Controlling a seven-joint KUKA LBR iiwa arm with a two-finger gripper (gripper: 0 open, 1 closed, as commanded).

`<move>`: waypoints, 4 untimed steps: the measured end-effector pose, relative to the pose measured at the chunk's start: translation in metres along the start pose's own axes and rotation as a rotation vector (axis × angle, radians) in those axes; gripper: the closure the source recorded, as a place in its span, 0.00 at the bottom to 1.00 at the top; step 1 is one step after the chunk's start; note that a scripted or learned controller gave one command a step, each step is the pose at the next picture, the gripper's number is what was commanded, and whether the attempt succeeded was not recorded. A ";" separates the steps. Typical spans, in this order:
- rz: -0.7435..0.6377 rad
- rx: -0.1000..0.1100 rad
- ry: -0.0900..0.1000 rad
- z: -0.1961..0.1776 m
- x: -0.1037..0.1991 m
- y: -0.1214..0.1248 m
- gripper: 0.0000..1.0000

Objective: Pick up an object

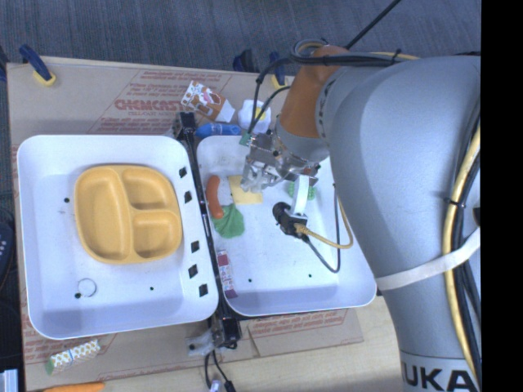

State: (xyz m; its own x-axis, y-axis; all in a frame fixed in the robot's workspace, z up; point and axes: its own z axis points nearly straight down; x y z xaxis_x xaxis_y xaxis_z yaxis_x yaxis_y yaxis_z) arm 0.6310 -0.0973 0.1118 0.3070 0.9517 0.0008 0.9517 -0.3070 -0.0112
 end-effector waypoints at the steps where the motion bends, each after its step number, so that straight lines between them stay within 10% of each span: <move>1: -0.001 0.001 0.000 0.000 0.000 0.000 0.00; 2: 0.071 -0.007 -0.001 0.020 0.005 0.009 0.00; 3: 0.064 -0.004 -0.001 0.010 0.006 0.009 1.00; 4: 0.064 -0.003 -0.001 0.010 0.006 0.009 0.00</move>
State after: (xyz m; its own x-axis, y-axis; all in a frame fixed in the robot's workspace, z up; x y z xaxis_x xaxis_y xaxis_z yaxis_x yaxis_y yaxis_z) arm 0.6412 -0.0944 0.1014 0.3671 0.9302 -0.0004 0.9302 -0.3671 -0.0077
